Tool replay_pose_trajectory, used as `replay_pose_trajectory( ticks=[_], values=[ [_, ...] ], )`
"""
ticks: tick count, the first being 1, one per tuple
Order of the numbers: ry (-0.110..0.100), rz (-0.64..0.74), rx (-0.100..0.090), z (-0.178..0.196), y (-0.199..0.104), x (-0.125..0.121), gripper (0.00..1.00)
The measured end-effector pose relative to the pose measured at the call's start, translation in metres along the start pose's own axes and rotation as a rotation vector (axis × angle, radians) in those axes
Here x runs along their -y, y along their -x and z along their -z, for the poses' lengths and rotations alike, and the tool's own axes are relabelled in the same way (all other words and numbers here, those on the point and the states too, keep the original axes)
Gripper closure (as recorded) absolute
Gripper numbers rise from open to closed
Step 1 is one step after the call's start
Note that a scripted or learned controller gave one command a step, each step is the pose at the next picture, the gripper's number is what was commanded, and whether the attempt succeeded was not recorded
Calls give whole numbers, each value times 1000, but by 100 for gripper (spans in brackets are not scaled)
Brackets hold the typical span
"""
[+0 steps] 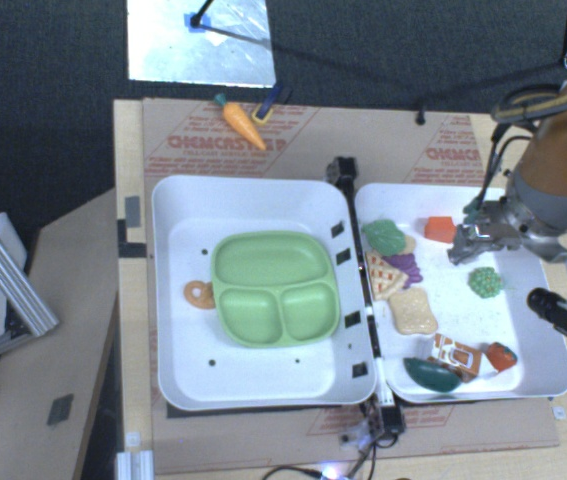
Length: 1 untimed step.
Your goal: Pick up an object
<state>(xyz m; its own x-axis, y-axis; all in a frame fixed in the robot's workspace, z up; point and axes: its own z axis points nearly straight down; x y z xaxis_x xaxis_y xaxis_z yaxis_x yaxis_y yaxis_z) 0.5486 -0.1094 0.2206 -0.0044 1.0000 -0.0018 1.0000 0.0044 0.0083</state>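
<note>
Broccoli (484,282) looks light, bumpy; you should pinch its crown. Fingers (460,251) hover near; spread unreadable.

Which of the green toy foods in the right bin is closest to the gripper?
The small round bumpy green piece, just below the gripper. The leafy green piece sits farther left, and the dark green one lies at the bin's front edge.

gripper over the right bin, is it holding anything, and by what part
Nothing shows between the fingers of the gripper. It hovers over the right bin, between the orange block and the round green piece, touching neither.
</note>
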Motion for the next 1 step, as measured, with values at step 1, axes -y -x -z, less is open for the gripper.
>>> replay_pose_trajectory(
  ticks=[1],
  values=[
    [-5, 0, -1, 4, 0, -1, 100]
  ],
)
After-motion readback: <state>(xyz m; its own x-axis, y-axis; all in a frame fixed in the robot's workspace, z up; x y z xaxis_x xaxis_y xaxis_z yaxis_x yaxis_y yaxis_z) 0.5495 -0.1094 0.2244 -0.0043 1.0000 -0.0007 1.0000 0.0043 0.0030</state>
